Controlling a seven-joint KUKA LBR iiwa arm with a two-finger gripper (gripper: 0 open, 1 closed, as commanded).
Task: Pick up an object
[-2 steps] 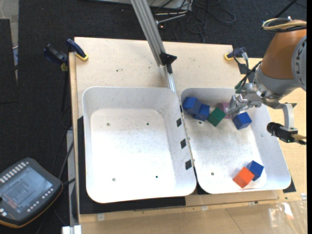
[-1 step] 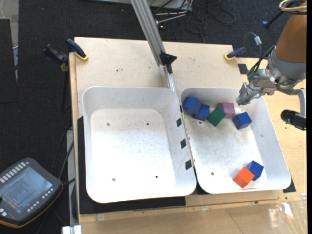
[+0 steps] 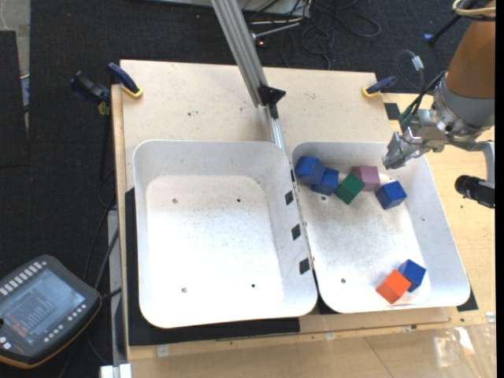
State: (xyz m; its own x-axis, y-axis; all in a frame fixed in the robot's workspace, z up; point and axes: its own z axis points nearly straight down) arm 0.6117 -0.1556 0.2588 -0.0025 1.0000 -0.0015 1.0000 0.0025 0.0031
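The worktop [image 3: 236,93] holds two white bins. The right bin [image 3: 437,235] has the blocks. The hand [image 3: 394,157] hangs above a pink block [image 3: 368,176] and holds nothing. I think it is lining up; next it must go down.

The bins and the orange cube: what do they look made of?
Bins: probably thin moulded plastic, white and matte, with rounded corners and dark speckles. Orange cube: evenly coloured with crisp edges and a dull surface, possibly painted wood or foam; the view leaves that open.
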